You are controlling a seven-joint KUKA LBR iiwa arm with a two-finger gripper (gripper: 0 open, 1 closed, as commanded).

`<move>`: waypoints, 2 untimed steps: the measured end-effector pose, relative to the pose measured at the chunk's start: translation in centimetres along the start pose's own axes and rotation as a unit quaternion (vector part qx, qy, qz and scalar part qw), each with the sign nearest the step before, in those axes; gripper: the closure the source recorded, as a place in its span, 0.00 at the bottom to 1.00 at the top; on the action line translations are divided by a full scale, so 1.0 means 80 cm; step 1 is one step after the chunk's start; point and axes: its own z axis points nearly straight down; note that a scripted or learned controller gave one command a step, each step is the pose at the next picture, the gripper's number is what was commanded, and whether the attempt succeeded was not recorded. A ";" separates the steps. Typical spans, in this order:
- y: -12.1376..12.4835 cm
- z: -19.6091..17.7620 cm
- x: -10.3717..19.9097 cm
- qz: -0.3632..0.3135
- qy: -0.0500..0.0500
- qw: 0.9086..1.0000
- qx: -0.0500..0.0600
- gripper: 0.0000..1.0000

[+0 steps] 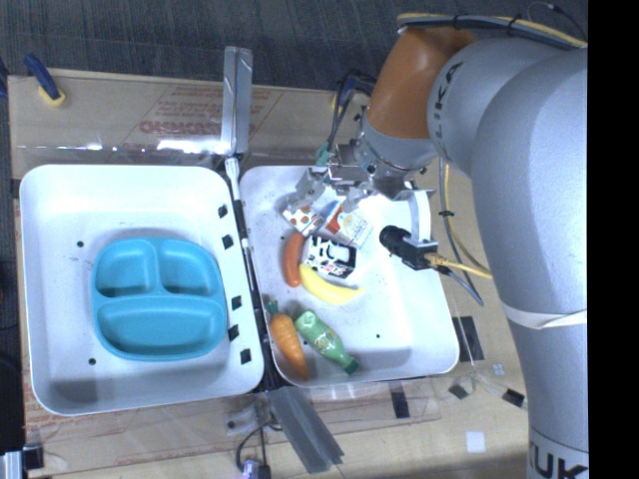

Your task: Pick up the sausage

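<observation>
— Where was the reddish-brown sausage (292, 258)?
— Mid-frame, near the right white plastic bin's (424, 352) left wall, touching the yellow banana (329, 287).
— The pincer (334, 200)?
— Above it; whether apart or together, I couldn't tell.

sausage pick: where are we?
Done: the arm has reached into the right bin, with the gripper low over the clutter at its far end. In hand: nothing visibly held. Left: the sausage lies on the bin floor beside the banana, so the grasp and lift remain.
</observation>
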 end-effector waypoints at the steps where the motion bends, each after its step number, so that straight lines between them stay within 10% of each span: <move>1: -0.015 0.128 0.001 0.066 0.000 0.998 0.000 0.00; 2: -0.014 0.115 0.002 0.064 0.000 0.998 0.000 1.00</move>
